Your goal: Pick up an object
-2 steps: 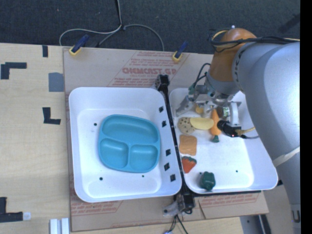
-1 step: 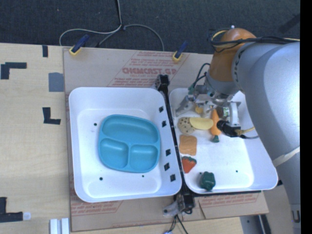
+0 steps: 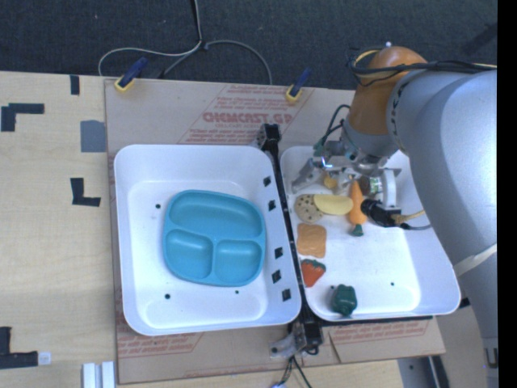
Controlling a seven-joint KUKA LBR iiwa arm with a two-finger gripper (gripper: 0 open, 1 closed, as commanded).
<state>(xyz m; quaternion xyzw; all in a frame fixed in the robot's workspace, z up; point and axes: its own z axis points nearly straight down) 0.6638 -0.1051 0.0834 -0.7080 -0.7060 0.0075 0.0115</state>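
The left bin (image 3: 133, 217) holds a blue tray (image 3: 214, 238). In the right bin (image 3: 420, 285), a cookie (image 3: 305, 208), banana (image 3: 333, 205), carrot (image 3: 356, 207), toast (image 3: 312, 239), strawberry (image 3: 313, 272) and green pepper (image 3: 344, 299) lie. The gripper (image 3: 339, 168) hovers just above the banana; whether it is open cannot be told.

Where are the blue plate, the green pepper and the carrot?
Blue plate (image 3: 214, 237): camera view, on its middle divider.
Green pepper (image 3: 344, 299): camera view, on its body.
Carrot (image 3: 356, 203): camera view, on its orange shaft.
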